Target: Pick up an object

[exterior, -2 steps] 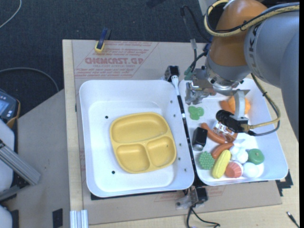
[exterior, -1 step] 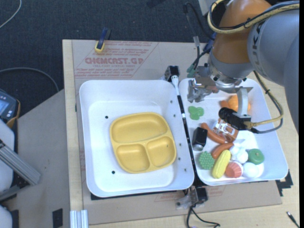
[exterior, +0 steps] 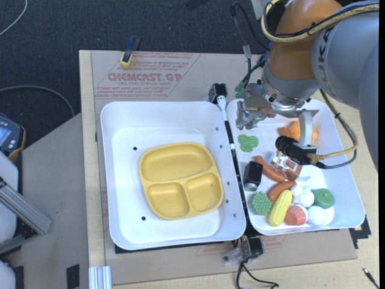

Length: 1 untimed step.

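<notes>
My gripper (exterior: 248, 118) hangs over the far left part of the right bin (exterior: 346, 188), just above a small green toy (exterior: 247, 141). Nothing shows between its fingers. An orange toy (exterior: 293, 130) lies to its right, partly hidden by the wrist. Nearer the front lie two red-orange sausages (exterior: 270, 168) (exterior: 278, 190), a black block (exterior: 252, 174) by the divider, a green knobbly piece (exterior: 260, 203), a yellow corn cob (exterior: 280, 207), a salmon-coloured piece (exterior: 295, 216), white egg-like pieces (exterior: 305, 196) and a green round toy (exterior: 324, 197).
The left bin (exterior: 114, 161) holds a yellow divided tray (exterior: 179, 178) in its middle. The rim between the two bins (exterior: 231, 155) runs close to the gripper's left. Cardboard (exterior: 150, 74) lies beyond the bins.
</notes>
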### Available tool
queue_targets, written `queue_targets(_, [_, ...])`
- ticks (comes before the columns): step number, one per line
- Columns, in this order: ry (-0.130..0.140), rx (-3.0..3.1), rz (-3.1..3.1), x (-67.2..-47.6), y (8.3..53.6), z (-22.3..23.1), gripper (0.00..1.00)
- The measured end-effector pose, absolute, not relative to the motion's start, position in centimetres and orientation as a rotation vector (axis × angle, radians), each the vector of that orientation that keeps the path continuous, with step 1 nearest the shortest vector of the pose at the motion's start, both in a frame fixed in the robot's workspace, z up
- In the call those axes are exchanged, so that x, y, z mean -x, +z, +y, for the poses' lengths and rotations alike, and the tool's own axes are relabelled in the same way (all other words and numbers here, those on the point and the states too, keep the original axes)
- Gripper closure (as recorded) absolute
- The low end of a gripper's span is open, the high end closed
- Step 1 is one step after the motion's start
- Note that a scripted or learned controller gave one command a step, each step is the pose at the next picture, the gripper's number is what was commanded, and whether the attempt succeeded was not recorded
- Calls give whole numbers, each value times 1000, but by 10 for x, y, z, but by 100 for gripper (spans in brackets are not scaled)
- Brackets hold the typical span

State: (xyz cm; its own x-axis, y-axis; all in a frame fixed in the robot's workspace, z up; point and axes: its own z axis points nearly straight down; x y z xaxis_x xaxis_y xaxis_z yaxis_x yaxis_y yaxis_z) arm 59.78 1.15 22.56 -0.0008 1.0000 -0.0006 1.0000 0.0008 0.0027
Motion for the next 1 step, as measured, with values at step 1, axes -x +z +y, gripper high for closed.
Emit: queue_targets(1, [-4, -2223, 2224, -581, 226, 18, 100])
